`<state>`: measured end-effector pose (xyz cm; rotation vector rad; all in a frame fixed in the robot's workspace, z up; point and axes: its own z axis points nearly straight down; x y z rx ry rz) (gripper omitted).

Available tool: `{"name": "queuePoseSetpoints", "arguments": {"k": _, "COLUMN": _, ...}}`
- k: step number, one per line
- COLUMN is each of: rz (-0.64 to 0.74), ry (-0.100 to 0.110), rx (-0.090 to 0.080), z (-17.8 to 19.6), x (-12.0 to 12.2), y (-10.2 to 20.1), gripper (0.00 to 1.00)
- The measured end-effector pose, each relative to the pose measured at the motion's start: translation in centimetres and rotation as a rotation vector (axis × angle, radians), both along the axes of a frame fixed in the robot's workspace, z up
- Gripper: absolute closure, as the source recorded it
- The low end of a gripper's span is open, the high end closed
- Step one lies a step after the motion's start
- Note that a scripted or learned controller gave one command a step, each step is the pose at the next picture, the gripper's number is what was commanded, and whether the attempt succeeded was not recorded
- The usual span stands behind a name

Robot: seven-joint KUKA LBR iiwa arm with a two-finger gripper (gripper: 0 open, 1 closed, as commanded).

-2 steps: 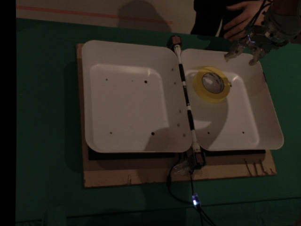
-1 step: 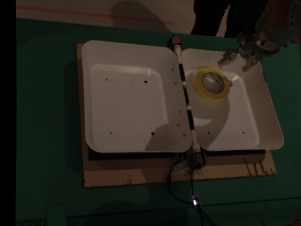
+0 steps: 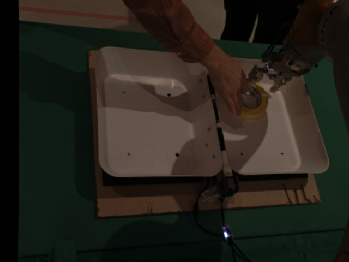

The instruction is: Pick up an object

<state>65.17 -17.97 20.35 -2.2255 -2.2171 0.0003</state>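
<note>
Right now a person's hand [image 3: 232,86] rests on the yellow tape roll [image 3: 254,101] near the far edge of the right bin [image 3: 294,146], probably placing it for the robot. Just beside it, the gripper [image 3: 275,74] hovers with fingers spread apart, holding nothing.

Table cloth [image 3: 54,119]: dark green, under everything.
Board [image 3: 163,203]: brown and flat, under both bins.
Left bin [image 3: 152,124]: white and shallow.
Right bin [image 3: 289,141]: white, just beside the left one.
Wire [image 3: 210,222]: thin and black, at the front, with a small light.
</note>
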Motion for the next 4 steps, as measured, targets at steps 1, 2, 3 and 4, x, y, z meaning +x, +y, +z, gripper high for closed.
{"name": "queuePoseSetpoints", "arguments": {"k": 1, "rz": 0.003, "ry": -0.007, "rx": -0.003, "z": 0.1, "x": 0.2, "y": -0.1, "gripper": 0.00}}
{"name": "queuePoseSetpoints", "arguments": {"k": 2, "rz": 0.007, "ry": -0.006, "rx": 0.004, "z": 1.3, "x": 0.4, "y": 0.3, "gripper": 1.00}}
{"name": "queuePoseSetpoints", "arguments": {"k": 3, "rz": 0.000, "ry": -0.012, "rx": -0.005, "z": 8.0, "x": 0.4, "y": -0.3, "gripper": 1.00}}
{"name": "queuePoseSetpoints", "arguments": {"k": 4, "rz": 0.000, "ry": -0.014, "rx": -0.005, "z": 14.5, "x": -0.3, "y": -0.5, "gripper": 1.00}}
